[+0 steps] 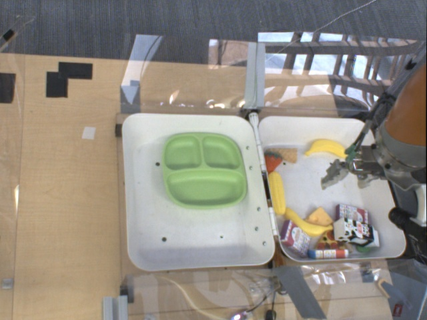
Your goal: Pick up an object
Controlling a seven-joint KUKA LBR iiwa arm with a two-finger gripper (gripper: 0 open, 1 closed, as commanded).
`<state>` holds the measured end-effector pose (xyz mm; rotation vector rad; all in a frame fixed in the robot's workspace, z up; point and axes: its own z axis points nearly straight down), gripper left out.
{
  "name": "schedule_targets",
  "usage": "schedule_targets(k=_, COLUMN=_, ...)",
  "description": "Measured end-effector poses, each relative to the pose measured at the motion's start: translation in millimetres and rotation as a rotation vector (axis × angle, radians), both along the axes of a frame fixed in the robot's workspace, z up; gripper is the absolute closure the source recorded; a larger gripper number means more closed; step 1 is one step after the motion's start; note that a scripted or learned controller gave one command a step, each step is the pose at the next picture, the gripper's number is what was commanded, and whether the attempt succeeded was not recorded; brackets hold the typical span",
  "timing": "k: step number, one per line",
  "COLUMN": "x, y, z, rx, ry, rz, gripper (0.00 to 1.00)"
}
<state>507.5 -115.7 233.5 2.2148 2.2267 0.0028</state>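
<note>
**Claw hangs over the right bin, nothing between its fingers**

The arm [407, 122] reaches in from the right edge, its orange band above the grey wrist. The claw [339, 172] hovers above the right bin [293, 133], over a bare patch of white floor in the bin's upper middle. Its fingers look spread apart and pinch nothing.

The things to pick from all lie in that right bin. A banana [325, 148] sits near the back wall, just above and to the left of the claw. A small red and tan piece [276, 158] lies at the back left corner, close to the divider. A long yellow piece [276, 193] runs down the left wall, and another curved yellow one [307, 226] lies beside an orange wedge [320, 216] toward the front. A purple packet [296, 237] rests at the front left, a marker [331, 253] lies along the front wall, and a printed carton [354, 223] sits at the front right, well below the claw.

The left bin [143, 199] holds a green divided plate [203, 169], lying flat near its middle. Both bins stand side by side on the wooden worktop [60, 179].
</note>
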Motion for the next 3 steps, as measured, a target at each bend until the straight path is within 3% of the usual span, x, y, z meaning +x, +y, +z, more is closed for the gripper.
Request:
schedule_targets(k=1, x=-17, y=-8, z=-139, rx=0.0, ry=-0.003, rz=0.04, gripper=0.0)
schedule_targets(k=2, x=-15, y=-8, z=-129, rx=0.0, ry=-0.006, rz=0.041, gripper=1.0)
schedule_targets(k=3, x=58, y=42, z=-49, rx=0.0, ry=-0.002, rz=0.057, gripper=1.0)
